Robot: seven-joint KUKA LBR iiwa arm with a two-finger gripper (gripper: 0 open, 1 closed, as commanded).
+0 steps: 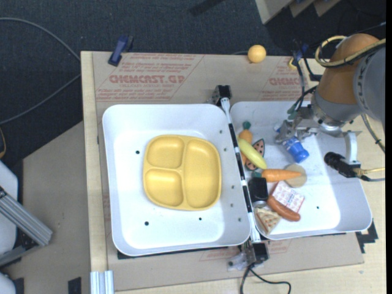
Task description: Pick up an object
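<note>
The gripper [293,133] hangs low over the right bin [343,213], toward its twelve o'clock end, and whether it is open or closed cannot be told from this angle. Just at its five o'clock a small blue object [296,149] lies very near, perhaps touching; contact cannot be confirmed. Farther out, at seven o'clock, toy food crowds together: a banana [252,154], a carrot [283,175], a sausage [283,208], a sandwich wedge [266,219]. The left bin [122,225] holds a yellow divided plate [182,171]. The likely risk is a glancing close that nudges the blue piece aside, or a grab of air, since candidates sit tightly packed.
</note>
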